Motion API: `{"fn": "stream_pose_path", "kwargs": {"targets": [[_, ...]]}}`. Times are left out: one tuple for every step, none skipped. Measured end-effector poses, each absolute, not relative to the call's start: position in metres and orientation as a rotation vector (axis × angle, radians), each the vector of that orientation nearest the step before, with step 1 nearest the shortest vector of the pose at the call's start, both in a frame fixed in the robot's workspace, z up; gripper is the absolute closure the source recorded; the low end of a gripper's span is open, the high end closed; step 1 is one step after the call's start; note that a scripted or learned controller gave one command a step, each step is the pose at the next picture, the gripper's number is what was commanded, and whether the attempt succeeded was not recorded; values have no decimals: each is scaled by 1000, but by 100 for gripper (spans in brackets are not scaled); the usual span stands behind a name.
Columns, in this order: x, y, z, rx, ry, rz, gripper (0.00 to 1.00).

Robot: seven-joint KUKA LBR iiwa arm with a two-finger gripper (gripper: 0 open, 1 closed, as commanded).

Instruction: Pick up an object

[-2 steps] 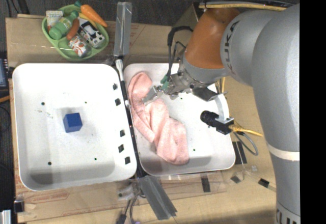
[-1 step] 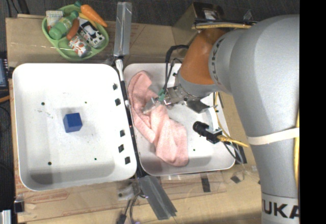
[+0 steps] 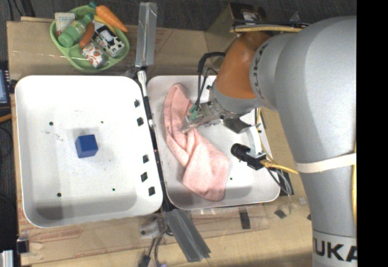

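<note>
Far left of the pink cloth [image 3: 195,150], a blue cube [image 3: 86,145] sits in the left bin [image 3: 36,96]. The cloth lies crumpled in the right bin [image 3: 159,87]. The gripper [image 3: 195,115] presses onto the cloth's upper edge; open or closed, can't tell.

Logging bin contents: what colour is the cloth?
Pink; the cloth shows clearly in the camera view.
</note>
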State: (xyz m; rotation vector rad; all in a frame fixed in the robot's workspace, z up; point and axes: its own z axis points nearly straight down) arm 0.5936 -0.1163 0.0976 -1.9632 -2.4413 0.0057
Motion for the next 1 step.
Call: {"fn": "stream_pose_path", "kwargs": {"targets": [[614, -54, 190, -2144, -2291, 7, 100]]}}
